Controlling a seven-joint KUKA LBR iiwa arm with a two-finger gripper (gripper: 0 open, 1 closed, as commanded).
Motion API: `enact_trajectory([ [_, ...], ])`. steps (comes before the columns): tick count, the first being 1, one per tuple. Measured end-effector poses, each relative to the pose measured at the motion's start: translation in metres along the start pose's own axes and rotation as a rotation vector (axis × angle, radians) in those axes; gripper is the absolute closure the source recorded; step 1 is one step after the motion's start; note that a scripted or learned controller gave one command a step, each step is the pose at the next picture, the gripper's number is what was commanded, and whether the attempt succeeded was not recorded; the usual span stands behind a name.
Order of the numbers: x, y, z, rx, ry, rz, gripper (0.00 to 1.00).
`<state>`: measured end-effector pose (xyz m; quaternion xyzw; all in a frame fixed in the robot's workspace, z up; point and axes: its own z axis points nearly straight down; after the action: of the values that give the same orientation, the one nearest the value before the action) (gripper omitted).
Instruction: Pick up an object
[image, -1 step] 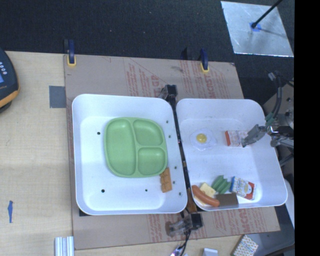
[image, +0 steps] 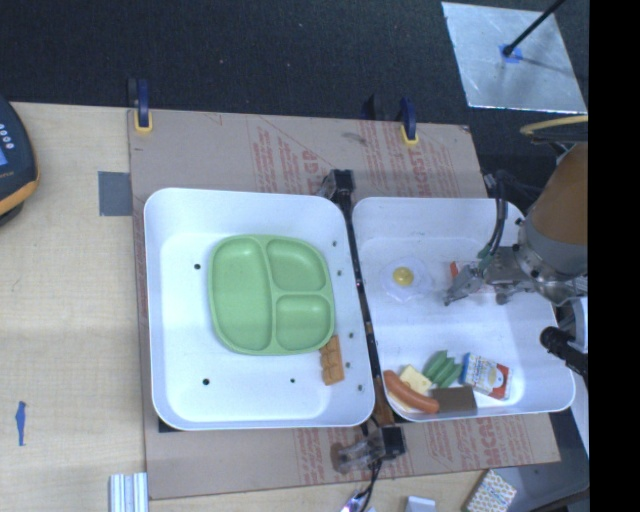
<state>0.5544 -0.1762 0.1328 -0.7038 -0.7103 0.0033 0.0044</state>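
My gripper (image: 483, 293) hangs low over the right bin (image: 530, 340), in its upper right part, with the arm coming in from the right. Its fingers stand spread and open, and I see nothing between them. A small red piece (image: 453, 268) lies just left of the gripper. Further left is a fried egg toy (image: 403, 277). Along the bin's front edge lie a hot dog (image: 410, 392), a green vegetable piece (image: 441, 367), a small red and white carton (image: 487, 377) and a dark flat piece (image: 456, 401).
The left bin (image: 175, 330) holds a green divided plate (image: 271, 294) and an orange-brown cracker (image: 331, 360) near its front right corner. The wall between the bins (image: 355, 300) runs left of the egg. A cable (image: 495, 235) hangs beside the wrist.
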Motion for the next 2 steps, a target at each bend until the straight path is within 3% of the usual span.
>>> enact_trajectory([
  [1,-0.037,0.051,0.039,-0.012,-0.003,0.002,0.0],
  [2,-0.035,0.053,0.022,-0.019,0.0,-0.003,1.0],
])
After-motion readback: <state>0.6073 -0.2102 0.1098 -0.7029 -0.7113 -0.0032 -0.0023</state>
